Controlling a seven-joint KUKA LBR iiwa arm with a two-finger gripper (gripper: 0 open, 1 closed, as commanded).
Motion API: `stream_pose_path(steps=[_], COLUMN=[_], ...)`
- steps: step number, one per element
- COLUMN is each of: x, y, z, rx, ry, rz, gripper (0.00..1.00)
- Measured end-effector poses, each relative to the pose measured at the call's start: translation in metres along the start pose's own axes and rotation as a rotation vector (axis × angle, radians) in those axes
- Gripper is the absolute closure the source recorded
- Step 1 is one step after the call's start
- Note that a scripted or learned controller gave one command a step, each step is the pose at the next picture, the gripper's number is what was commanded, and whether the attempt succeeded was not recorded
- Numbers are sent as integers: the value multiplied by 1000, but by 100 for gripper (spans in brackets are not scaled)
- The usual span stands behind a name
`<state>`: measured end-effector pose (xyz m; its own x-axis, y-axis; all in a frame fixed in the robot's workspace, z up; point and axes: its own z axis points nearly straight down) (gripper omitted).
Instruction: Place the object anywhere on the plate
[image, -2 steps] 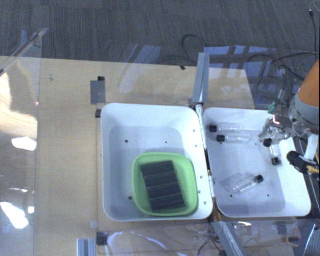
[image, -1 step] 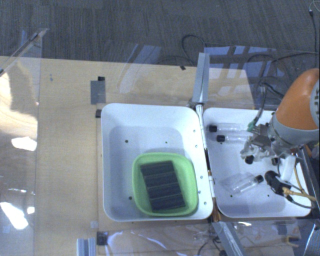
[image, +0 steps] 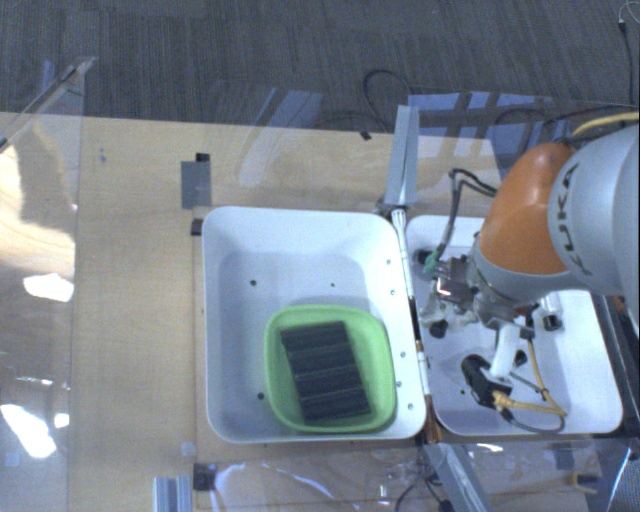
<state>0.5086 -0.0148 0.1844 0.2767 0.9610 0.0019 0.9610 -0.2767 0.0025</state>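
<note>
A green square plate (image: 376, 352) lies in the front half of the left bin (image: 232, 300). On it rests a dark grey ridged rectangular object (image: 324, 371), lying flat and slightly askew. My gripper (image: 448, 288) hangs over the left part of the right bin (image: 598, 392), beneath the orange band (image: 528, 222) of the arm. It is to the right of the plate, across the wall between the bins and apart from the dark object. The wrist covers most of it.
Cables trail from the wrist into the right bin: a black loop (image: 476, 374) and a yellow lead (image: 524, 406), beside a white fitting (image: 506, 350). A grey metal post (image: 401, 160) stands behind the gap between the bins. Wooden bench (image: 120, 320) surrounds both.
</note>
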Motion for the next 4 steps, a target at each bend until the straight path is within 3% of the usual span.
stream_pose_path(steps=[1,2,3,4], x=[63,140,140,106], y=[-39,-62,-62,25], z=[-29,-5,-5,0], rx=[-2,1,1,-1], ry=[1,0,0,-1], rz=[-131,-221,-220,-120], gripper=[100,100,0,0])
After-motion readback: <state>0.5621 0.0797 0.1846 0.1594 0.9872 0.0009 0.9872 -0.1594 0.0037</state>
